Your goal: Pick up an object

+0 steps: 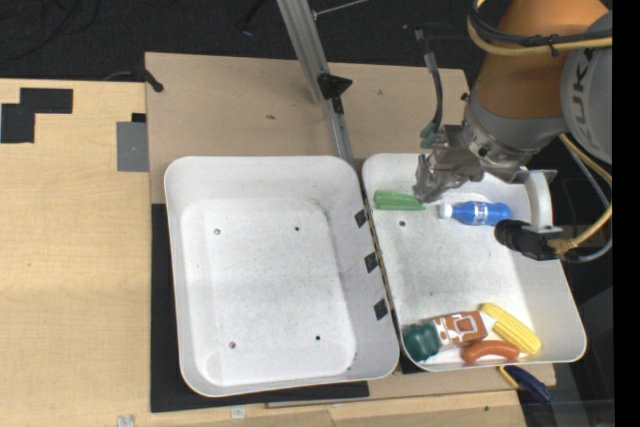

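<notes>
Gripper, its opening impossible to judge from above and nothing visibly in it, hangs over the right bin's far end, with the green stick just to its left, long axis running left-right across the bin.

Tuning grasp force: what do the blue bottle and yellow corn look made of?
Blue bottle: likely glossy plastic, going by its even blue body and white end. Yellow corn: probably a molded plastic or rubber toy; uniform yellow, faint kernel ridges. Too small to tell hardness.
</notes>
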You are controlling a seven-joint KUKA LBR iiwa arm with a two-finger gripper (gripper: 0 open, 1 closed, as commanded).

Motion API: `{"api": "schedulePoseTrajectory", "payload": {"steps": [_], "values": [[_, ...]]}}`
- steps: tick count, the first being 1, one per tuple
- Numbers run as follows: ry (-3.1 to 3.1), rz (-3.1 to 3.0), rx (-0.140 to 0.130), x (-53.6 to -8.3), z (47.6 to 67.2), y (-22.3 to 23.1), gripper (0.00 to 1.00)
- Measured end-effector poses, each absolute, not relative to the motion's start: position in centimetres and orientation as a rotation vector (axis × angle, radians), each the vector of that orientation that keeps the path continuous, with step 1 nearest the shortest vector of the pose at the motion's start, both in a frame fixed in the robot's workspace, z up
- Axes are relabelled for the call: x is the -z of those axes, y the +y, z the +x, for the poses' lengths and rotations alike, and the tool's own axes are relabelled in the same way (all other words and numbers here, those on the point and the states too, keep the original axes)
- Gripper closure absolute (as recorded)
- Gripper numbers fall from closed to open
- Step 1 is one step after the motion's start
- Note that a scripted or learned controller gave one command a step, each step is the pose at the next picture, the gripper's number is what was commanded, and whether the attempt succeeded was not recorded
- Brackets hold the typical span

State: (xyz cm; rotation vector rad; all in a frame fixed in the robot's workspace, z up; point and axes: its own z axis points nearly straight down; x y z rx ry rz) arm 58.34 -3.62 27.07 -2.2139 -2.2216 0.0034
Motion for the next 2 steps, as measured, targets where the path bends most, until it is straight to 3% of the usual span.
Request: {"api": "schedulePoseTrajectory", "payload": {"steps": [2], "values": [[-2.222, -2.213, -0.005, -25.4, 54.7, 6.0, 1.00]]}}
